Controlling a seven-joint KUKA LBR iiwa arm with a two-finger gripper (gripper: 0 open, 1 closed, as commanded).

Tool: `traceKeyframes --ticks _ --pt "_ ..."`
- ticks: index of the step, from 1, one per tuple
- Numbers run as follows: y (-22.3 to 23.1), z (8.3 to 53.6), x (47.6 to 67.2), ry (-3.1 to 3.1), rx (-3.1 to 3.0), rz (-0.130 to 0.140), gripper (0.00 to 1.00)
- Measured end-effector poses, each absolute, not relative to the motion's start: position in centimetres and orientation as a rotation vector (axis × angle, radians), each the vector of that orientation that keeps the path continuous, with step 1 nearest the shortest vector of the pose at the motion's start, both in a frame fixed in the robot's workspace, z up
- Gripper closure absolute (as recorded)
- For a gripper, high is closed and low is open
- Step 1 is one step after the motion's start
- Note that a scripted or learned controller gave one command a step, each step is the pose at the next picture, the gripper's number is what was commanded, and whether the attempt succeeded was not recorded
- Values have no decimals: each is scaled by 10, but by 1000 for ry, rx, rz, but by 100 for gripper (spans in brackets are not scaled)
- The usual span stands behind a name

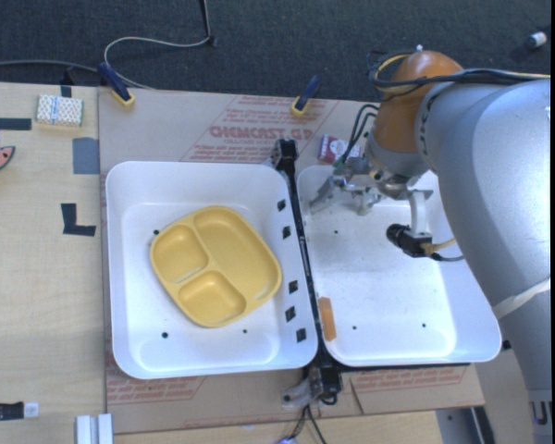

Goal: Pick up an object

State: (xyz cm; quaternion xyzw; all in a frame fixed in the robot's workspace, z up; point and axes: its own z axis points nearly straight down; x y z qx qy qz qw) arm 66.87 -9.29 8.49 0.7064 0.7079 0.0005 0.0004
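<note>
A smooth yellow tray [215,265], three-sectioned with rounded corners, lies in the left bin [129,340]. The end effector [356,191] hangs over the right bin [462,336]; its grip cannot be told.

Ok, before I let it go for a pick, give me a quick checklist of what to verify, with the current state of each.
1. Target present: yellow divided tray lies in the left bin. Ok.
2. Target unobstructed: nothing rests on the tray. Ok.
3. Gripper over target: it sits above the right bin, across the divider from the tray. Not ok.
4. Nothing already held: cannot tell.
5. Other candidate: small orange object at the right bin's left edge, hard against the wall. Cannot tell if graspable.
</note>
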Motion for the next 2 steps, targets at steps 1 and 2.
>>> traceKeyframes --ticks 1,2 --pt "-94 95 669 2223 2217 -3 100" --pt "-94 95 668 2222 2217 -5 0"
